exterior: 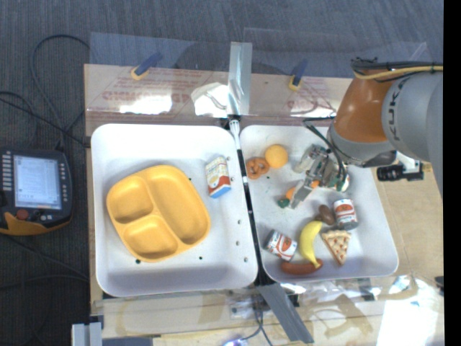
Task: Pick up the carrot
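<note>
The carrot [291,194] is small and orange with a green end pointing down-left. It lies on the floor of the right bin [374,193], near its middle. My gripper [318,170] reaches down into that bin from the right. Its lower tip is right at the carrot's upper-right end. The carrot looks to be resting on the bin floor, and I cannot make out whether it is being touched.
Around the carrot lie an orange [275,156], a round orange snack [256,166], a red can [344,213], a banana [311,240], a pizza slice [336,246], a small carton [283,245] and a sausage [299,267]. The left bin [108,265] holds a yellow divided plate [157,211] and a milk carton [217,175].
</note>
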`<state>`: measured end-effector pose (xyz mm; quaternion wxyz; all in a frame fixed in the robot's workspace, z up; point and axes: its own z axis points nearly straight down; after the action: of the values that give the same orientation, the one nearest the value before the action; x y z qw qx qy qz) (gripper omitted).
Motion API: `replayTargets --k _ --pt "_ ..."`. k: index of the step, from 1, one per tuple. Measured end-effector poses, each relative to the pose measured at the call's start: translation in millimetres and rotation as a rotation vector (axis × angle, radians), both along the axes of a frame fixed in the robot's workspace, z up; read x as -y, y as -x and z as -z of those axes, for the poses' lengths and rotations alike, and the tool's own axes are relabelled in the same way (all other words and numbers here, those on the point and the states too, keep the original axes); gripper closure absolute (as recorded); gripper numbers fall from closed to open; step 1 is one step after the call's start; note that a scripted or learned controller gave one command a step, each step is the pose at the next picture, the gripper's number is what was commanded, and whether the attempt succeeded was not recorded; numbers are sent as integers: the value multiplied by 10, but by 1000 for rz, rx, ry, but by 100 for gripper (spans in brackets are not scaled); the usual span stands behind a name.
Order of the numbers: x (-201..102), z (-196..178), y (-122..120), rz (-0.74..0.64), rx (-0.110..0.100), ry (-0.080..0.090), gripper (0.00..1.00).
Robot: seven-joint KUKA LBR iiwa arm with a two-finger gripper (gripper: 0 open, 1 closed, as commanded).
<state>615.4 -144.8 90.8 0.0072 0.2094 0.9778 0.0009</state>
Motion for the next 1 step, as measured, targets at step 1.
replayTargets --k 1 --pt "0 -129 -25 -2 8 5 100"
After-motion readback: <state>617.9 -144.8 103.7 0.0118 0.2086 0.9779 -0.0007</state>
